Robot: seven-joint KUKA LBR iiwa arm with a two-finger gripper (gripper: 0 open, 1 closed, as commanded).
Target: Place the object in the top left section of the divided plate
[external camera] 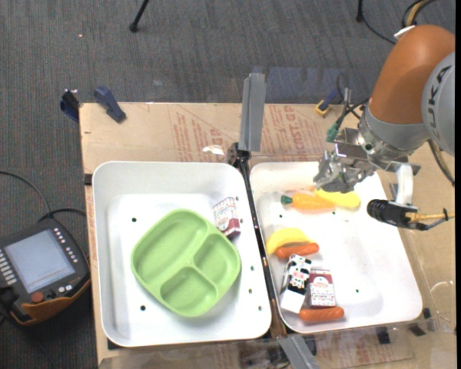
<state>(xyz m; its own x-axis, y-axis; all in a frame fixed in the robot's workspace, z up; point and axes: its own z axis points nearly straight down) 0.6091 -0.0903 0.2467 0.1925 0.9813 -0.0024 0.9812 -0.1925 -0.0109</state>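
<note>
- left bin (115,183): small carton (227,214) by its right wall
- right bin (384,275): banana (284,238), red sausage (296,249) touching its front edge
- nearer the front: checkered carton (297,271) and red-white carton (320,287) side by side, second sausage (321,314) just below them
- cardboard (161,133) under both bins, blue clamp (109,104) at its back-left corner
- pendant (34,271) on the floor, left of the bench

Lime-green plate (186,264), white bins (115,206) — orange carrot (311,201), yellow banana (284,237), orange-red sausage (321,314)
</note>
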